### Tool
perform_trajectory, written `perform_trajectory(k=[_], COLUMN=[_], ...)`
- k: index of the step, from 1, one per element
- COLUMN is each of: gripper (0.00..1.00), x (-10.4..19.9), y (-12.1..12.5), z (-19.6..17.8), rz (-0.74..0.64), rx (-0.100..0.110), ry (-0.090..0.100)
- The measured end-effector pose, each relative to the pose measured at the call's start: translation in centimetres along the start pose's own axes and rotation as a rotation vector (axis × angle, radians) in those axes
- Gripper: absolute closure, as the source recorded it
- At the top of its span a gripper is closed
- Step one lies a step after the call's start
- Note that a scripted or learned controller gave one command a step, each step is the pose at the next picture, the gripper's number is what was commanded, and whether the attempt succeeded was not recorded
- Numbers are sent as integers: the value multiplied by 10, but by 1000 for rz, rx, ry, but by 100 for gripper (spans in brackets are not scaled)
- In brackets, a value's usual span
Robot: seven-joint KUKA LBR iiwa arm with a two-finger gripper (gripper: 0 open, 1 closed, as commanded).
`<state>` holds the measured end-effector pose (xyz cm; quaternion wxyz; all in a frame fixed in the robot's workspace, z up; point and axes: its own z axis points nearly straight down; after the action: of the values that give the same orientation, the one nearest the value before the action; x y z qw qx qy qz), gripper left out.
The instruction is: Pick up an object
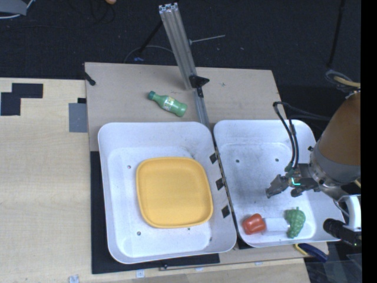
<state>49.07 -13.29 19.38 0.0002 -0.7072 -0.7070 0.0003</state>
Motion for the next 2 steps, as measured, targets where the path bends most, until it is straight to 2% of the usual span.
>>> perform_trajectory(k=[1,2], gripper=[0,0], x=[0,-1], y=[0,4], z=[0,61], rz=[0,-1], rx=[0,5], ry=[0,1])
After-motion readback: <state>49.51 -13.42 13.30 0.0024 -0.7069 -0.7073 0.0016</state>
